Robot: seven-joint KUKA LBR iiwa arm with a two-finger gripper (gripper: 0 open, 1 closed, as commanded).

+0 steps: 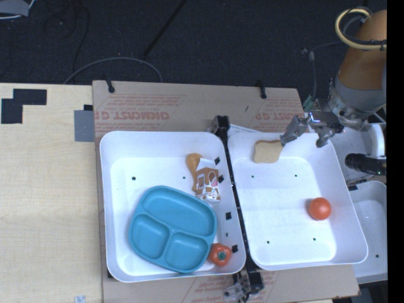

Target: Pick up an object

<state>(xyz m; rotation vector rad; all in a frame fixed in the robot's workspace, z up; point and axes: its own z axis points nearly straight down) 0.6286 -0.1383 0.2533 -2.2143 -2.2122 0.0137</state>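
Inventory, my bench.

Gripper [310, 132]: mine, over far right corner of right bin [353, 232], fingers spread apart, nothing between them.

Right bin: tan bread piece [266, 151] at far wall, just left of my left fingertip [291, 135], contact not clear; tomato [320, 208] on floor near right wall, well apart from gripper.

Left bin [117, 169]: blue tray [173, 228], three compartments, tilted; second tomato [219, 255] at tray's near-right edge; small printed carton [207, 185] touching tray's far corner; tan drumstick-like piece [194, 165] just beyond carton.
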